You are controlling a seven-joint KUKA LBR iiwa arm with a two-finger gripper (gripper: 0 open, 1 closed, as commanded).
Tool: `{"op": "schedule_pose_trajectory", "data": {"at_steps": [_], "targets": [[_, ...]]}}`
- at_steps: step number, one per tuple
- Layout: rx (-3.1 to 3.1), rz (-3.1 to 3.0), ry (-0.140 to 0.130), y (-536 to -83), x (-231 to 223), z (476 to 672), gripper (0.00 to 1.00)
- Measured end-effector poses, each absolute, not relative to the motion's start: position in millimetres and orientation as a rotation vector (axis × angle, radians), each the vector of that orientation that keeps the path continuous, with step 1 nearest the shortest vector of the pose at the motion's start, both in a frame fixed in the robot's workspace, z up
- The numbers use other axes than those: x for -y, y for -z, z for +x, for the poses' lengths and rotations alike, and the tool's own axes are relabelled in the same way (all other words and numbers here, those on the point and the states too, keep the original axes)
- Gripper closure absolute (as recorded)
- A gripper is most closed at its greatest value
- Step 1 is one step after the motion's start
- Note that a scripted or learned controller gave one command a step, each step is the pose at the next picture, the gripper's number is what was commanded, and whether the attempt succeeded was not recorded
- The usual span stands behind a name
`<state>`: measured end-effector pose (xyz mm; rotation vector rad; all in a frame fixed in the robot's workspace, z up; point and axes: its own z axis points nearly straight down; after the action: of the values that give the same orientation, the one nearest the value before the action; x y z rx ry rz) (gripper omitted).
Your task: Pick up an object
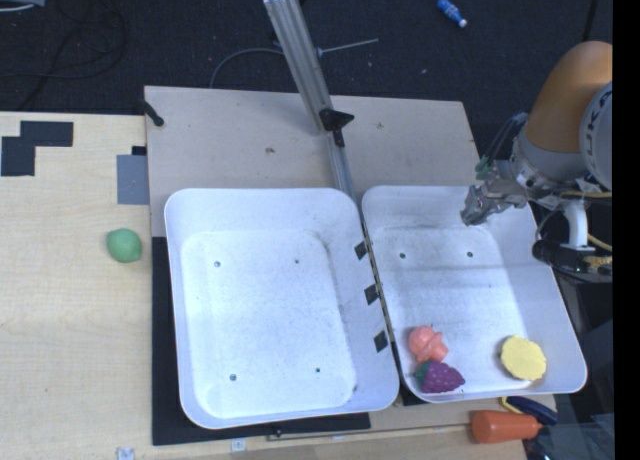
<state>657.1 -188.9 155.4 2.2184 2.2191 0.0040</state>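
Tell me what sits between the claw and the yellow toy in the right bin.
Nothing: in the camera view, bare white bin floor runs from the claw to the yellow toy. The pink toy and purple toy lie off to the side.

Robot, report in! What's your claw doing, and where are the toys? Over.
Gripper over right bin's far edge. Pink toy, purple toy, yellow toy at near end. Nothing between.

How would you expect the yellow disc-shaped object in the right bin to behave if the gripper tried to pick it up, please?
The yellow disc lies flat and low near the right bin's front corner, so fingers may struggle to get under its edge. It looks like a small toy, probably light. Pushed, it would likely slide toward the wall rather than roll.
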Motion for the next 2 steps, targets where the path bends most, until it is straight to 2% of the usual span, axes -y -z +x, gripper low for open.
{"op": "schedule_pose_trajectory", "data": {"at_steps": [2], "targets": [[-2.219, 2.219, -0.003, -239, 194, 660.8, 1.0]]}}
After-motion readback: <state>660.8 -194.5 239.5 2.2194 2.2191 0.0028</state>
